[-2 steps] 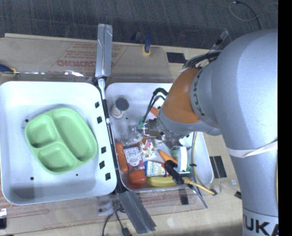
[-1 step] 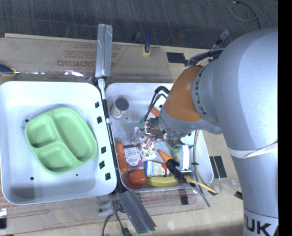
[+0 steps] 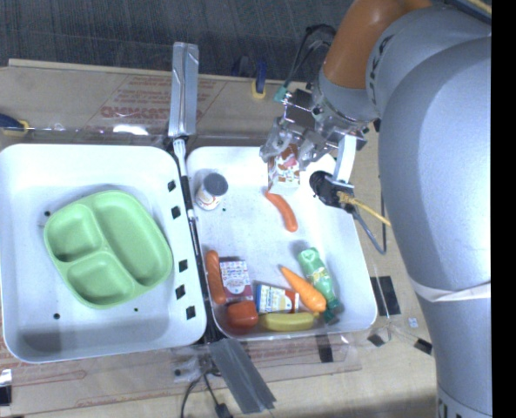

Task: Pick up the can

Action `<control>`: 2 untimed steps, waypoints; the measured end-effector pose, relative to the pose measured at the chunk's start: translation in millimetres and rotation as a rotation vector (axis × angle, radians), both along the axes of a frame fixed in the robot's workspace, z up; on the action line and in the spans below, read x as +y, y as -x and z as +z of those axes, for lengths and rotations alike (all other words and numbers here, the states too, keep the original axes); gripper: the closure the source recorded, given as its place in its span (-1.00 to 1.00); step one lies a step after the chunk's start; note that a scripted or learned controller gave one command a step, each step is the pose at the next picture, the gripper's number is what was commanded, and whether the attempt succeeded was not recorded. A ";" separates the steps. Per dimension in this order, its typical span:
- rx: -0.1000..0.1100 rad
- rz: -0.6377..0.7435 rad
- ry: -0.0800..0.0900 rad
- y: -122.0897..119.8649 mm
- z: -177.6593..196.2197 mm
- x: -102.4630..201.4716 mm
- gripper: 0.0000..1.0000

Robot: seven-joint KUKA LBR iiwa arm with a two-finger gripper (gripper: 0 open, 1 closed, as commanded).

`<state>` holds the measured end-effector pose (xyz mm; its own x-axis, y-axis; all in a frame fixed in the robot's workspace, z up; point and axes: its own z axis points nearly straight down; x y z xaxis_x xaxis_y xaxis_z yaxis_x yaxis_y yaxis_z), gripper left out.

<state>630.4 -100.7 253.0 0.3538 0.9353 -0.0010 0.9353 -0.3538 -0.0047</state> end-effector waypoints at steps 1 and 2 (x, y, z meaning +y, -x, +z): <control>0.001 -0.135 -0.001 -10.9 -132.0 -88.6 1.00; 0.002 -0.242 0.000 -25.9 -88.6 -15.4 1.00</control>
<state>656.2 -116.1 164.3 0.5675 0.8233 -0.0017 0.8233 -0.5675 -0.0062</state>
